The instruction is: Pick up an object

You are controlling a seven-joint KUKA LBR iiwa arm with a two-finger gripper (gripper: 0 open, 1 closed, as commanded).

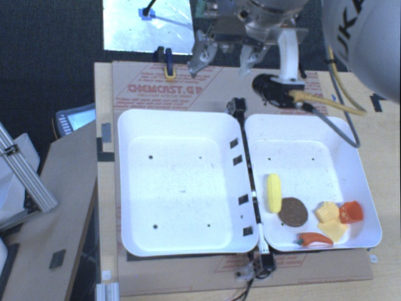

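The KUKA arm's two-finger gripper (pixel 227 58) hangs above the far edge of the bench, its fingers (pixel 202 55) spread apart with nothing between them, poised over the printed board behind the two white bins. Every pickable object lies well away from the gripper, on the near side and toward the arm's side of the scene, gathered in the near part of the right-hand bin (pixel 351 168). Nearest to the gripper among them is a yellow corn cob (pixel 274 192), lying lengthwise just beside the divider between the bins. Just beyond it, farther from the gripper, sits a brown round disc (pixel 293 212), close against the corn's near end. Farther still toward the bin's outer corner are pale yellow cheese-like pieces (pixel 330 220), with a red-orange block (pixel 351 212) touching them on the outer side. An orange carrot-like piece (pixel 314 239) lies along the bin's near wall, the object farthest from the gripper. The left-hand bin (pixel 125 168) lies below the gripper in the view, closer to it than any of the objects. A yellow clamp (pixel 169 64) grips the board's far edge just to the side of the gripper, away from the arm
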